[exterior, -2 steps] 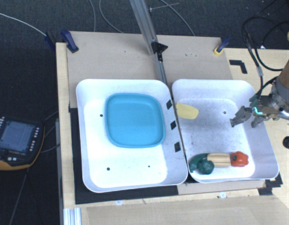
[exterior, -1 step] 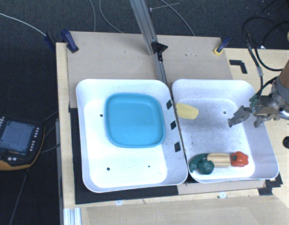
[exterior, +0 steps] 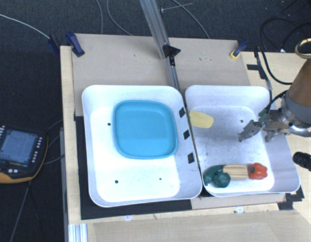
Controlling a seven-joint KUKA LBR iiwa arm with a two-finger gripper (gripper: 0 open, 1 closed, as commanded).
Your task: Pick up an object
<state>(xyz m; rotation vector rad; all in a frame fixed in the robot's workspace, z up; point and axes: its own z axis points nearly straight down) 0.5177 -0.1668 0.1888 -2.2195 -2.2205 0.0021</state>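
The tool (exterior: 256,130) is hovering with fingers spread, gripping nothing, above the right white bin (exterior: 223,92). The pale yellow flat piece (exterior: 201,119) is lying nearby; next, probably descending onto it.

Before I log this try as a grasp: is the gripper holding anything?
No. The gripper hovers over bare floor of the right bin, nothing between its spread fingers, apart from the yellow piece.
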